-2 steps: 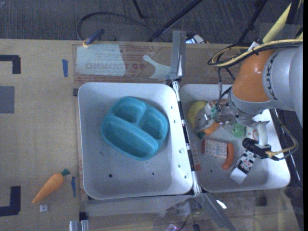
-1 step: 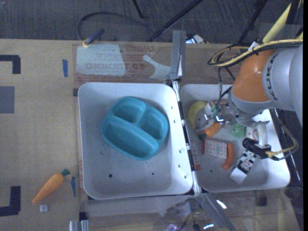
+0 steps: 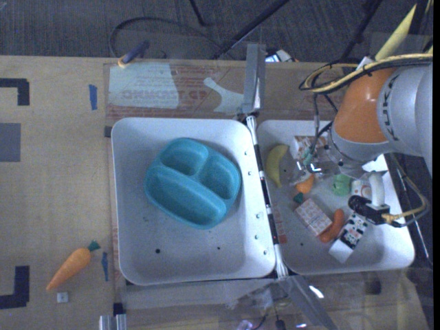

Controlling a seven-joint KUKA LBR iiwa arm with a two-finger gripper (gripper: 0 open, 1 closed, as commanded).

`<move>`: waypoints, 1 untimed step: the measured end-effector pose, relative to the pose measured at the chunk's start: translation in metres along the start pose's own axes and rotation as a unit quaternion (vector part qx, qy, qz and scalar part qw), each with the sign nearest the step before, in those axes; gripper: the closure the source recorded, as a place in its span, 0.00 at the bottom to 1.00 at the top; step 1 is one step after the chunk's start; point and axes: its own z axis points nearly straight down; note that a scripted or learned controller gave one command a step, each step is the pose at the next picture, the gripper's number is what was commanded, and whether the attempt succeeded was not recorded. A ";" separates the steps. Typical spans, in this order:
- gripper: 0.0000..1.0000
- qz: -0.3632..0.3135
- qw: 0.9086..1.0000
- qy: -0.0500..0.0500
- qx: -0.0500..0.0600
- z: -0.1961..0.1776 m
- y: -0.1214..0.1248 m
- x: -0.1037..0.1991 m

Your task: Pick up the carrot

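Right at gripper [image 3: 311, 168], just lower-left: carrot [image 3: 304, 183], long axis slanting down-left; grip state impossible to tell.

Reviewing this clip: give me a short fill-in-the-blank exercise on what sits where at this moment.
1. The teal divided plate lies in the ____ bin.
2. A carrot lies on the bench outside the bins, near the left bin's lower ____ corner.
3. The banana lies in the right bin, close to its ____ wall.
4. The band above the arm's wrist is ____.

Missing words: left; left; left; orange
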 end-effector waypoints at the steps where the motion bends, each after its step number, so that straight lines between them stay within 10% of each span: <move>1: 1.00 0.002 1.000 -0.001 0.001 -0.110 0.047 0.057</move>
